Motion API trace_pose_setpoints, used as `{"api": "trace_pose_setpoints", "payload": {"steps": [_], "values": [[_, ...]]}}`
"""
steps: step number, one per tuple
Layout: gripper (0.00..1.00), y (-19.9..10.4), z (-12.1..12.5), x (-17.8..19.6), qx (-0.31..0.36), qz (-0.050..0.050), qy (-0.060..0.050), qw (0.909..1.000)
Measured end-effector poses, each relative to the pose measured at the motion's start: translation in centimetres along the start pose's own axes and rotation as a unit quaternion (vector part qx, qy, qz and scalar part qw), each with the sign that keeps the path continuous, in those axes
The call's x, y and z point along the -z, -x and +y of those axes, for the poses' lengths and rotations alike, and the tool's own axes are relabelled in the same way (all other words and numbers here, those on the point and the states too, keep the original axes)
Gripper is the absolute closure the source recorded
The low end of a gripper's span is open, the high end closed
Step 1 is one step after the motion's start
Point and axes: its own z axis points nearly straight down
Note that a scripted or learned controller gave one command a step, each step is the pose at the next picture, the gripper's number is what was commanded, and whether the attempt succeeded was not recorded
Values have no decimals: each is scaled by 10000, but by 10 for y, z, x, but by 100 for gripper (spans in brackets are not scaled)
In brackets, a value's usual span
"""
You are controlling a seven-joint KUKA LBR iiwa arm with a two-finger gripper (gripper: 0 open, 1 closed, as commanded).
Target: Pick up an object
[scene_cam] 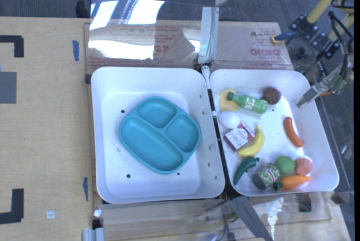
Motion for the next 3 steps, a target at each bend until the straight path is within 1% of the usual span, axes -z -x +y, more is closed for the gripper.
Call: {"api": "trace_pose_setpoints", "payload": {"steps": [1, 2, 3], "values": [[0, 18, 15, -158, 410, 95, -64, 9991], [0, -12, -21, -164, -11, 55, -44, 10000], [100, -10, -19, -151, -16, 18, -9, 10000]]}}
